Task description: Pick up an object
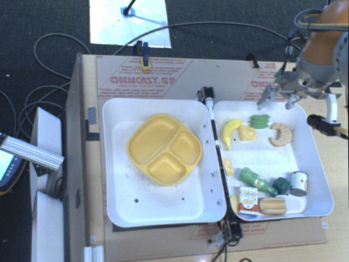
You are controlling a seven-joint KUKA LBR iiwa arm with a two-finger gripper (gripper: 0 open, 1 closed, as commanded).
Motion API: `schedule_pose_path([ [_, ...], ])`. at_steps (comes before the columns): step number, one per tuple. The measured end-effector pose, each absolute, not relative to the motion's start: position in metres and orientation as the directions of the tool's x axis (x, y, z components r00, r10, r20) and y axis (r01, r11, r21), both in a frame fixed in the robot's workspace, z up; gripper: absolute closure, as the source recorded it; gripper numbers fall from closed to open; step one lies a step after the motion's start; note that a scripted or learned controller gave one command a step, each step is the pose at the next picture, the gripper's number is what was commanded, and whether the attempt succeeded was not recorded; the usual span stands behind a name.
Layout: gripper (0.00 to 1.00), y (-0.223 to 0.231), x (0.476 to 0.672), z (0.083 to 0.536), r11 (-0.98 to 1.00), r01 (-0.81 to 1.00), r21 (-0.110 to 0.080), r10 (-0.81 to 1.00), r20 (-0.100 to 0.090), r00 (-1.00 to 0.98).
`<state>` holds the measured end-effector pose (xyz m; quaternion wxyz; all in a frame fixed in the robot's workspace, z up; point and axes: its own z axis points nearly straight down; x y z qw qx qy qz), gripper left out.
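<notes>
On your far left, cables trail over the dark floor and a metal rail lies at a slant beside the bench. Behind the bench a pale square sheet sits on the floor, and a blue and yellow clamp grips the back edge of the board under the bins.

The left bin holds 1 thing: a yellow divided plate with 3 compartments, lying near its middle. A black clip sits at the top of the seam where the 2 bins meet.

The right bin carries the objects you can pick. Along its back half, left to right: a banana, a yellow cheese wedge touching it, a green pea pod just behind the wedge, and a croissant. A small yellow piece lies near the left wall. Toward the front you see a green bottle, a dark green broccoli beside it, a small can, a carton of fries and a bread roll touching it.

The gripper hangs over the back rim of the right bin, above and apart from the pea pod and croissant. Its 2 fingers stand spread, with nothing between them.
</notes>
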<state>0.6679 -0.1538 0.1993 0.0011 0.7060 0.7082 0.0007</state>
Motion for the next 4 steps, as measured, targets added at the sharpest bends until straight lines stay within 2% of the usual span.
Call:
schedule_pose_path([
  [1, 0.0, -0.098, 0.621, 0.131, 0.005, 1.0, -0.001, 1.0, 0.001, -0.005],
  [2, 0.0, -0.087, 0.655, 0.093, 0.007, 1.0, 0.016, 1.0, 0.003, -0.007],
  [3, 1.0, -0.088, 0.656, 0.106, 0.008, 1.0, 0.017, 1.0, 0.003, -0.008],
  [4, 0.0, -0.087, 0.655, 0.105, 0.008, 1.0, 0.016, 1.0, 0.003, -0.008],
])
